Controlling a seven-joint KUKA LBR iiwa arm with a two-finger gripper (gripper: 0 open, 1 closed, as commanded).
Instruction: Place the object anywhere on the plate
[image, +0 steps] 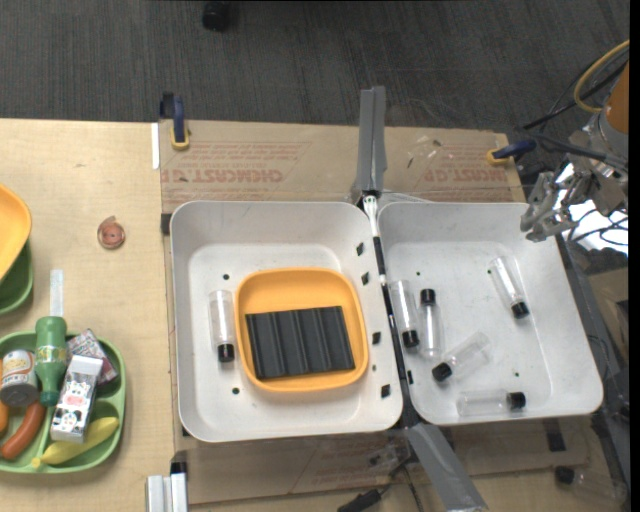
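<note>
An orange plate (300, 281) lies in the left bin (190, 250), and a black ridged block (300, 341) rests on its middle. Left of the plate, a clear tube with a black cap (221, 322) lies on the bin floor. The right bin (570, 330) holds several more clear capped tubes, such as one at the left wall (403, 312), one at the back right (508, 286) and one at the front (488, 403). My gripper (541, 210) hangs over the right bin's back right corner, well away from the tubes and the plate. Nothing shows in it.
On the wooden bench at the left stand a green tray (105, 435) of toy food and bottles, a yellow bowl (10, 240) and a small pink disc (111, 233). Cardboard (260, 160) lies behind the bins. Cables (600, 80) hang at the far right.
</note>
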